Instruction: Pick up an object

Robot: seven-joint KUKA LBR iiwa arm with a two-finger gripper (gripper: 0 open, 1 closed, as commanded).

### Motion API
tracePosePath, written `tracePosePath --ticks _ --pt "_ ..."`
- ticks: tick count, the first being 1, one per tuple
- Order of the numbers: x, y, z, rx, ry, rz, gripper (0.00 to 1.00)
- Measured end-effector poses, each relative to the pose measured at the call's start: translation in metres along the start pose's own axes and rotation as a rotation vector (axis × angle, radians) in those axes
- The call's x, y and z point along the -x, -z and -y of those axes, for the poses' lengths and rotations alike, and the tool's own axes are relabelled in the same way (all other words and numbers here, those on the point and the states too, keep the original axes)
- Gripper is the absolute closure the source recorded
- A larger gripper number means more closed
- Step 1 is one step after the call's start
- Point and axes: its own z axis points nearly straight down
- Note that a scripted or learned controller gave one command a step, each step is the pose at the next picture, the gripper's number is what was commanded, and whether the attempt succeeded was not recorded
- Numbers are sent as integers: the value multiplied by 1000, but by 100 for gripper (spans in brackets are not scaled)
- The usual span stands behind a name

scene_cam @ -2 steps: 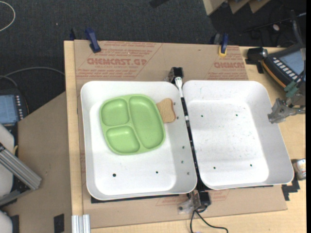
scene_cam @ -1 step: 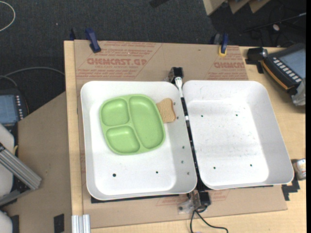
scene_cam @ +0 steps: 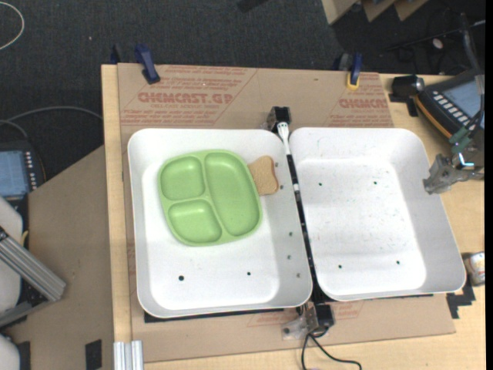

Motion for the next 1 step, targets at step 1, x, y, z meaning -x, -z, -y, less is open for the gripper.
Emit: tracePosePath --ticks 1 --pt "43 68 -29 17 -5 8 100"
